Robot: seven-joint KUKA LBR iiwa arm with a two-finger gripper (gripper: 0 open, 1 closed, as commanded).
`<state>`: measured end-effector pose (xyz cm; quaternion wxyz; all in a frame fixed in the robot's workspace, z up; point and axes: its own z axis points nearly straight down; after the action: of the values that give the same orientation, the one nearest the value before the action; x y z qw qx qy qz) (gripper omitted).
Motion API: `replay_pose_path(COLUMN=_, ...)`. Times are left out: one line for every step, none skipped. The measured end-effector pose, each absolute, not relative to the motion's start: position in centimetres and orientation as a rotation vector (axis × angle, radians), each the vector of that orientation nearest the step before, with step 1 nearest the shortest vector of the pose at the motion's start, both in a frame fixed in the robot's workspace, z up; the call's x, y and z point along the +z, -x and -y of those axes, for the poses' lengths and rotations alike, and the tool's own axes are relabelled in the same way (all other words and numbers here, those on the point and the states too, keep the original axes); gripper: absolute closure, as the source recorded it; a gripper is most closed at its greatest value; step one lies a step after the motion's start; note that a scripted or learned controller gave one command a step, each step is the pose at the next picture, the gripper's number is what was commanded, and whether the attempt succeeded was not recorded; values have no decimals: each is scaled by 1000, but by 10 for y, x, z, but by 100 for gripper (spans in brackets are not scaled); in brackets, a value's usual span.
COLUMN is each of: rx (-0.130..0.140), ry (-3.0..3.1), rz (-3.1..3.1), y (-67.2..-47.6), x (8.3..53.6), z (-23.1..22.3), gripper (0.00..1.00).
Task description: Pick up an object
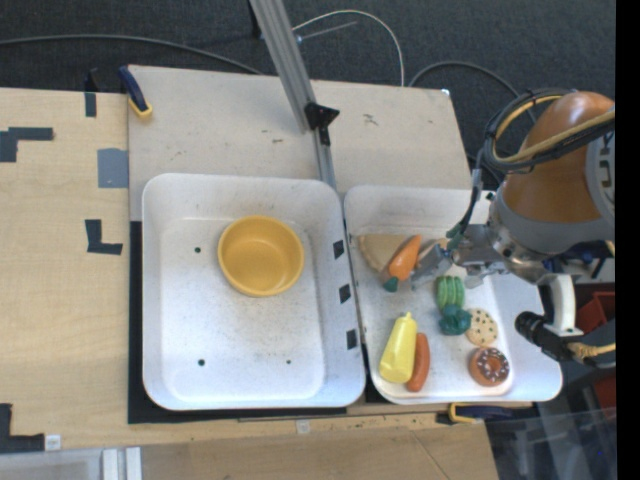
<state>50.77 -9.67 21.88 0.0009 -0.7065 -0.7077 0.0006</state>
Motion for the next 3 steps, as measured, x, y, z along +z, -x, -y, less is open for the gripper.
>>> replay_pose_path(rx=2, ry=2218, rz=2222, y=-508, x=219, z=97, gripper=0)
replay_pose_path(rx=7, ry=2216, rz=2220, y=-512, x=174, z=95, gripper=0)
replay_pose_path(rx=9, ry=2216, rz=2217, y=-502, x=113, z=97, gripper=0)
